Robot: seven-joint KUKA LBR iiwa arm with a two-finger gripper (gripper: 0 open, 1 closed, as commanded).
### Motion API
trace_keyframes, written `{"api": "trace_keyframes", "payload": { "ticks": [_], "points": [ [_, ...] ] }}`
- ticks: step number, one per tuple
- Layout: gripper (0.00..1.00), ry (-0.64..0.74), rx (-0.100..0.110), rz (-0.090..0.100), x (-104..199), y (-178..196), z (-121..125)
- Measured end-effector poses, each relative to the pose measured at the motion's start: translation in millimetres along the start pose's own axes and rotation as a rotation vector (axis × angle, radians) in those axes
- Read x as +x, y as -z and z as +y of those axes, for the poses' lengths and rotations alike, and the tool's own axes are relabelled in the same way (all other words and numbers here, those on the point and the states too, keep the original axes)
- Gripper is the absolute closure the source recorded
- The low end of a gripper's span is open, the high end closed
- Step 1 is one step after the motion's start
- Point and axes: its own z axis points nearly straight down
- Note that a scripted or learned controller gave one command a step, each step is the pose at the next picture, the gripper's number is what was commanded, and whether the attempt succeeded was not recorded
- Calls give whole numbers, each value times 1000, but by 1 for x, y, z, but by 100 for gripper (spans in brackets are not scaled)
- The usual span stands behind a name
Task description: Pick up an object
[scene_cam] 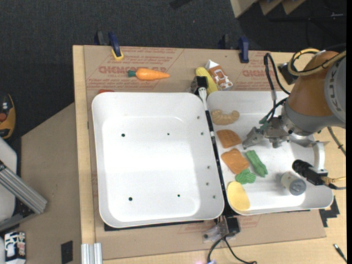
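Note:
The right bin [264,100] holds several small toy foods. A tan pastry [225,116] lies at its far left, with an orange slice [228,138] and a second orange piece [235,160] below it. Near them are a green pod [256,163], a smaller green piece [246,176], a yellow fruit [238,196] at the near edge and a grey can [295,185]. My gripper [254,138] hangs low over the bin's middle, just right of the orange slice and above the green pod. Nothing shows in its grasp.
The left bin [110,114] stands beside the right one, sharing a dark divider. On the cardboard behind the bins lie a toy carrot [149,75], a yellow banana [203,76] and a small carton [220,77]. Blue clamps [115,45] pin the board's far edge.

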Motion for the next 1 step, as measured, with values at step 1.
{"api": "trace_keyframes", "payload": {
  "ticks": [1],
  "points": [
    [0,1,-5,-2,29,-23,79]
  ]
}}
